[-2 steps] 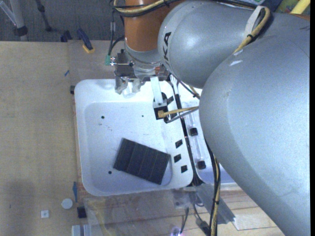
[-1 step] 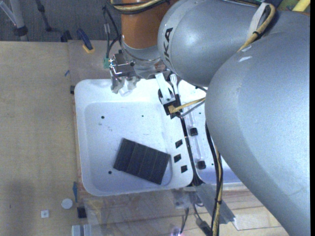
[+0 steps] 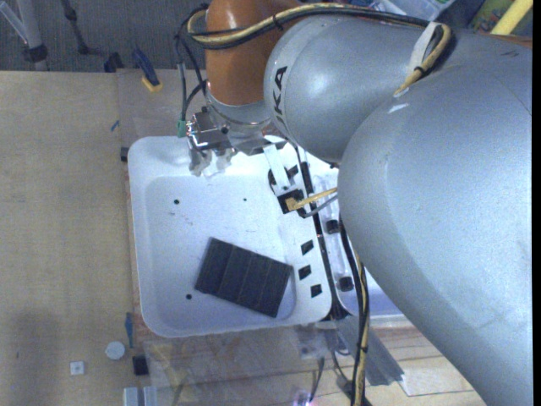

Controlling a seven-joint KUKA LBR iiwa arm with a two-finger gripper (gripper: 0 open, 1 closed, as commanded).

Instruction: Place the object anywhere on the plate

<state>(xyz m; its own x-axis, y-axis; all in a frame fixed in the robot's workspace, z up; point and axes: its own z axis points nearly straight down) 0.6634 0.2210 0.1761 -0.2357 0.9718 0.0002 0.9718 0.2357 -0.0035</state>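
Over the left of two shallow white bins on a pale wooden counter [image 3: 59, 227], a grey robot arm [image 3: 423, 184] with an orange band [image 3: 241, 45] above its wrist reaches in from the right, its bulk covering most of the scene. Black letters "KA", the visible end of the maker's name, run down the arm's grey casing just right of the orange band. The claw [image 3: 207, 155] hangs at the far rim of the left bin [image 3: 139, 227], near its upper left corner; its tips are pale and blurred against the white wall, so how far it is open cannot be told, and nothing can be seen between them. The object, a dark grey rectangular slab [image 3: 243, 277] scored into parallel strips, lies flat and slightly askew on the bin floor toward the near side, well apart from the claw. Black and yellow cables [image 3: 254, 24] loop over the wrist. Black-marked white strips [image 3: 300, 227] run along the divide between the bins. Small bits of clutter [image 3: 114, 350] lie on the counter near the bin's front corner.
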